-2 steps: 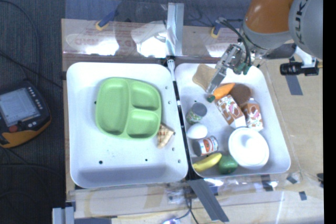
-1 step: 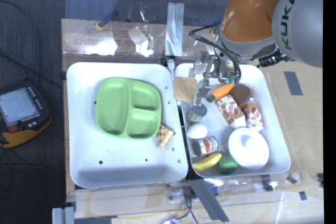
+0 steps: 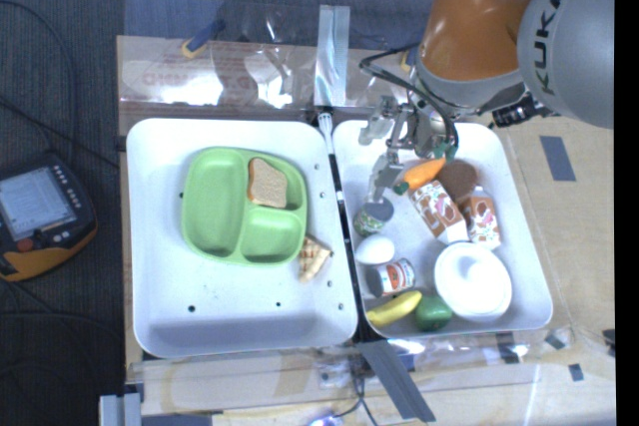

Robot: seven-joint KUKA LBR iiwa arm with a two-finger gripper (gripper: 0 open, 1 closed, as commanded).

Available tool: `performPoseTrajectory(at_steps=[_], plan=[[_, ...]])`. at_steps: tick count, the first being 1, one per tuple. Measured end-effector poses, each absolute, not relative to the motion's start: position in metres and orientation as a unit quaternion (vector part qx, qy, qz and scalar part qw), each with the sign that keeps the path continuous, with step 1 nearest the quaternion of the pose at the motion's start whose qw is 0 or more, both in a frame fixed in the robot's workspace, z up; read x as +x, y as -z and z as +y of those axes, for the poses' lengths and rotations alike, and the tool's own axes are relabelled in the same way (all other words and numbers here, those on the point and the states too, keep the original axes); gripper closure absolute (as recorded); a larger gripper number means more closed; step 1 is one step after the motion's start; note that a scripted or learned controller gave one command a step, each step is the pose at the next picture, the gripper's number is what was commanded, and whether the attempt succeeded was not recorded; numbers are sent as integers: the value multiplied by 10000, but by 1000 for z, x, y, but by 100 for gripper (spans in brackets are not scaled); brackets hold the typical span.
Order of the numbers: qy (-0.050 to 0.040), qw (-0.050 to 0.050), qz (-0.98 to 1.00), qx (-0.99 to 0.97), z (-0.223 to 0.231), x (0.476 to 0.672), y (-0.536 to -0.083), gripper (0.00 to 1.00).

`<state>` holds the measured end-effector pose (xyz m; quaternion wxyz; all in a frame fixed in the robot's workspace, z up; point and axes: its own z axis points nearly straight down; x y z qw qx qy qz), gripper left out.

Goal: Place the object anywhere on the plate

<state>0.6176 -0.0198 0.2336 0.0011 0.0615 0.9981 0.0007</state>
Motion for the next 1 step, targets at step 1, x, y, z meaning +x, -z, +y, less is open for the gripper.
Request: performPoseTrajectory(at_steps=[1], plan=[[0, 15, 9933, -1154, -52, 620, -228, 0]])
